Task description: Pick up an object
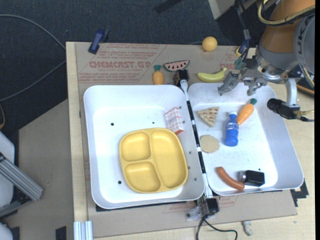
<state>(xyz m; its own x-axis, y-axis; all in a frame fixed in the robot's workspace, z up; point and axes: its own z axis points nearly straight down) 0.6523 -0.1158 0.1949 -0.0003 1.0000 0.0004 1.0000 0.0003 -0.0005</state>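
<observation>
Gripper [242,82] hangs over the right bin's [285,134] far rim, fingers spread, holding nothing — carrot [245,113] just below it. Blue bottle [231,129] sits mid-bin w/ bare floor to its right.

Right bin's [287,149] right half lies open; blue bottle [231,129], carrot [245,113] crowd its middle.

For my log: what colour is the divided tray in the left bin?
Yellow divided tray, camera view.

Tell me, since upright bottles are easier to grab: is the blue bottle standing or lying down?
Lying down. The blue bottle shows its whole length flat on the floor of the right bin, white cap toward the far side, beside the carrot.
</observation>
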